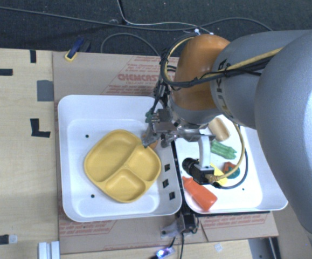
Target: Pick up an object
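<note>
A yellow divided plate [122, 165] lies in the left white bin [72, 144]. My gripper [154, 134] hangs at the plate's upper right rim, close to the wall between the two bins. The arm's orange band and grey body hide much of the right bin [263, 196]. In that bin I see an orange-red block [200, 194], a green piece [223, 148], a beige rounded piece [219, 128] and a small yellow and orange item [227, 172].
Both bins rest on a brown cardboard sheet [118, 77] on the bench. Black cables run across the dark area at the back [118, 15]. A small blue and yellow object [74, 49] lies at the cardboard's far left corner.
</note>
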Available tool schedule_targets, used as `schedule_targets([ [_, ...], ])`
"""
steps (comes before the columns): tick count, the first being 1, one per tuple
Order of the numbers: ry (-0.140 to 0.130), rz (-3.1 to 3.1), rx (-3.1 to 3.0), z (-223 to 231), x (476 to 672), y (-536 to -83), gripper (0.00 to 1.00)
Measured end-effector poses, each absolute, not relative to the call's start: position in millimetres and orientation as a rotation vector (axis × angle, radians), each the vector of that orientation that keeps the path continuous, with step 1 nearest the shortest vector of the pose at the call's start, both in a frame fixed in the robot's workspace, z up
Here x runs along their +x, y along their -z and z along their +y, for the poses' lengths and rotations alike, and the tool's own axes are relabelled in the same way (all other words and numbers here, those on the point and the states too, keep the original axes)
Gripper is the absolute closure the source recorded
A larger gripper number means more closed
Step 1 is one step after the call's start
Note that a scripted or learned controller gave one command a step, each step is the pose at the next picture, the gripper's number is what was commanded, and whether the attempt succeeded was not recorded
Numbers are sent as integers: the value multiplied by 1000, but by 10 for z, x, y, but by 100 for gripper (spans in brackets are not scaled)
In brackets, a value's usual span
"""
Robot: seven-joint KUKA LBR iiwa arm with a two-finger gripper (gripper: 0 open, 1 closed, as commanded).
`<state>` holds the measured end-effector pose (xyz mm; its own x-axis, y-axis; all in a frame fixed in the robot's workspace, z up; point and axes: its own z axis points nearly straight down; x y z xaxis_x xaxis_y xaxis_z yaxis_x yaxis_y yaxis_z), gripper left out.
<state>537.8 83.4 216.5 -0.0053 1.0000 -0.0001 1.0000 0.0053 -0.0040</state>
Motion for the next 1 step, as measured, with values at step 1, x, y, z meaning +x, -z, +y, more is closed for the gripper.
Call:
schedule_targets([
  [1, -4, -2223, -2218, 810, 5382, -2172, 0],
])
